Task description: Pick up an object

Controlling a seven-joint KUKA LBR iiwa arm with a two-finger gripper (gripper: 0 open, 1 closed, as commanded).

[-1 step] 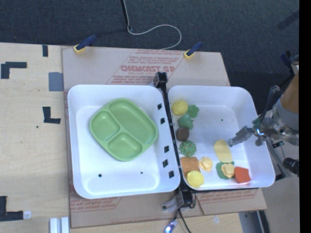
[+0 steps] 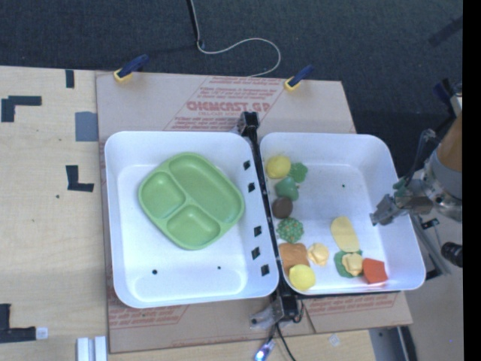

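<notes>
A: Camera view, from above: we log the gripper [image 2: 385,210] at the right rim of the right bin [image 2: 331,143], nothing between its fingers. Whether those fingers stand apart or together, we cannot tell; they are too small and dark.

B: Nearest candidate?

A: We take the pale yellow oblong piece [image 2: 345,234], lying on the bin floor at about eight o'clock from the gripper, near it. Its long axis runs roughly twelve to six, tipped slightly toward eleven.

B: Anything crowding it?

A: The orange block [image 2: 374,271] and a yellow-green piece [image 2: 349,263] sit just beyond it, toward six. The green tray [image 2: 192,199] lies well apart in the left bin [image 2: 124,224].

B: So we judge the move as a short reach inward and down, closing across the short side.
</notes>
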